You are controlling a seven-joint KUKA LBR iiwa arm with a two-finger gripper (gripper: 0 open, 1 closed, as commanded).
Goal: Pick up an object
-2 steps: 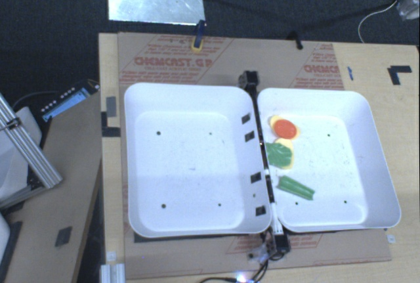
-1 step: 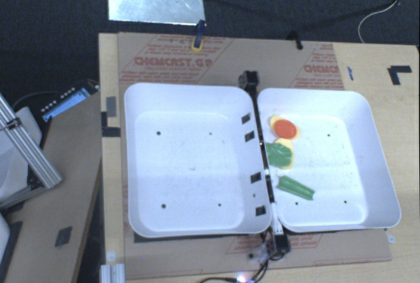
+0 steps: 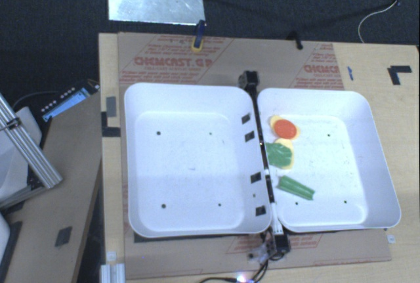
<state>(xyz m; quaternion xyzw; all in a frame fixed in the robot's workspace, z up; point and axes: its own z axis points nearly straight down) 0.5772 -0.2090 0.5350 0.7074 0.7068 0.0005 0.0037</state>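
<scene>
- Your targets all sit in the right bin (image 3: 377, 144), bunched against its left wall: an orange disc (image 3: 284, 128) on top of a yellow piece (image 3: 274, 123), a green lump (image 3: 279, 155) just below it over another yellow bit (image 3: 287, 144), and a long green piece (image 3: 296, 188) lying at a slant nearer the front.
- The bunching matters to you: the disc and the lump touch or overlap their yellow neighbours, so a grasp there may catch two things or slip off.
- The long green piece lies apart from the rest with open bin floor around it; I judge it the easiest pick.
- The divider with its black clips (image 3: 249, 136) runs close beside the cluster, so an approach from the left side has little room.
- The left bin (image 3: 190, 157) holds nothing to pick.
- On the worktop (image 3: 367, 62) behind, a yellow-and-blue clamp (image 3: 197, 39) stands well clear.
- I cannot tell the state of the hand, nor whether it has hold of anything.
</scene>
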